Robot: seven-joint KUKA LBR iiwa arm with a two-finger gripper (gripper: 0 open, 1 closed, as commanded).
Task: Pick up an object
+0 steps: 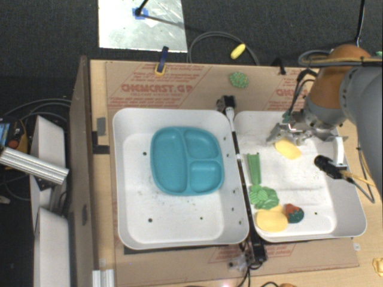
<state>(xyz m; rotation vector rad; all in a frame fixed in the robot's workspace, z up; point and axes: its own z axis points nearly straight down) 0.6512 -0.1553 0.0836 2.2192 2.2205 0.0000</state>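
Observation:
My gripper (289, 135) hangs low over the far part of the right bin (347, 220), with its fingers spread open. A yellow rounded piece (288, 150) lies on the bin floor just in front of the fingertips, touching or nearly touching them, and is not lifted. Further forward in the same bin lie a green stick (254, 167), a green leafy piece (264, 197), a second yellow piece (272, 221) and a small red and teal item (293, 213).
The left bin (131, 220) holds a blue divided plate (187, 161). A black divider (238, 160) runs between the bins. On the cardboard behind them lie a small green item (239, 79), a yellow piece (238, 51) and cables.

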